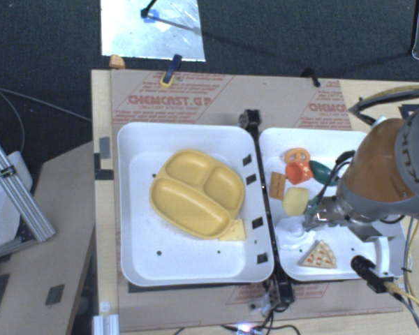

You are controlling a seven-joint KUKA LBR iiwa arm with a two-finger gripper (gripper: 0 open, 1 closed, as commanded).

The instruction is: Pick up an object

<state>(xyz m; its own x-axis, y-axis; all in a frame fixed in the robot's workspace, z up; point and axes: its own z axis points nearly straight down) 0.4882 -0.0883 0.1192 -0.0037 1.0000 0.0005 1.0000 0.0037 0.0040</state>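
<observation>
Several toy foods lie in the right bin (293, 267): a red and orange piece (297, 165), a brown cracker (277, 185), a pale yellow block (295, 201), a green piece (321, 169) and a pizza wedge (318, 256). My gripper (311, 220) reaches down in the middle of this bin, just right of the yellow block and above the pizza wedge. The wrist hides the fingers.
The left bin (136, 257) holds a yellow divided plate (197, 192) with a pale yellow slice (233, 230) at its lower right corner. A black divider (262, 194) with clips runs between the bins. A metal frame (14, 194) stands at the far left.
</observation>
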